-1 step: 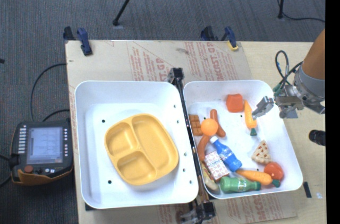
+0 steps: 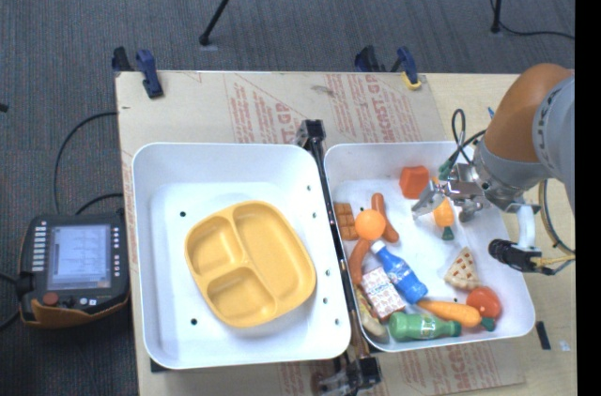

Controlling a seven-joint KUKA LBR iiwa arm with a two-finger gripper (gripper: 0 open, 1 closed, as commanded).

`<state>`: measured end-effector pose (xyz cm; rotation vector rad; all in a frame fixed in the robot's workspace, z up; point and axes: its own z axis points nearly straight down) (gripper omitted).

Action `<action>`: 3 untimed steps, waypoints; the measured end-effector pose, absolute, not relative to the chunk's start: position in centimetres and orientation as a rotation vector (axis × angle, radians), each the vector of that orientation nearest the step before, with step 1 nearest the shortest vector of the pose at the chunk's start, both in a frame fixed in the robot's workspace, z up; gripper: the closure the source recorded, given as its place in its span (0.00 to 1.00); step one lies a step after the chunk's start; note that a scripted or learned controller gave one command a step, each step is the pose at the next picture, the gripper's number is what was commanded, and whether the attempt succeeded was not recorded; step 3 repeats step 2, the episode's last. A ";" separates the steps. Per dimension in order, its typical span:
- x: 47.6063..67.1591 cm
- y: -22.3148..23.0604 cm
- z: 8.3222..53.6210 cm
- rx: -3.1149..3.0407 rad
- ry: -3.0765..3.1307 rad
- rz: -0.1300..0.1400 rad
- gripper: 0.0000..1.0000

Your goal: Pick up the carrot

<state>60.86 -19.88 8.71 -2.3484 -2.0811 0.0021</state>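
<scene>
Over the right bin point(image 2: 522, 291), the gripper point(image 2: 448, 202) hovers low near the far side, its fingers spread around a small orange-and-yellow piece point(image 2: 443, 214); whether it actually grips that piece I cannot tell. That's not the target! The carrot point(image 2: 451, 312) lies well toward the near rim from the gripper, just beyond the green bottle point(image 2: 423, 327) and touching the tomato point(image 2: 483, 301).

To do this well, I'd say the arm should lift clear, travel toward the near rim, turn its fingers across the carrot's narrow width, and come down mid-length, keeping off the green bottle and tomato.

Head count: two bins, one yellow divided plate point(image 2: 250, 263) in the left bin point(image 2: 150, 197). Near the gripper: one red-orange block point(image 2: 413, 181), one orange ball point(image 2: 370, 224), one blue bottle point(image 2: 399, 270), one waffle wedge point(image 2: 461, 270), one carrot, one tomato, one green bottle.
</scene>
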 end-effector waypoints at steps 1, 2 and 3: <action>60.9 -19.9 9.8 -2.348 -2.083 0.001 1.00; 58.3 -14.7 20.1 -2.524 -1.869 0.000 1.00; 58.3 -14.7 20.1 -2.524 -1.869 0.000 1.00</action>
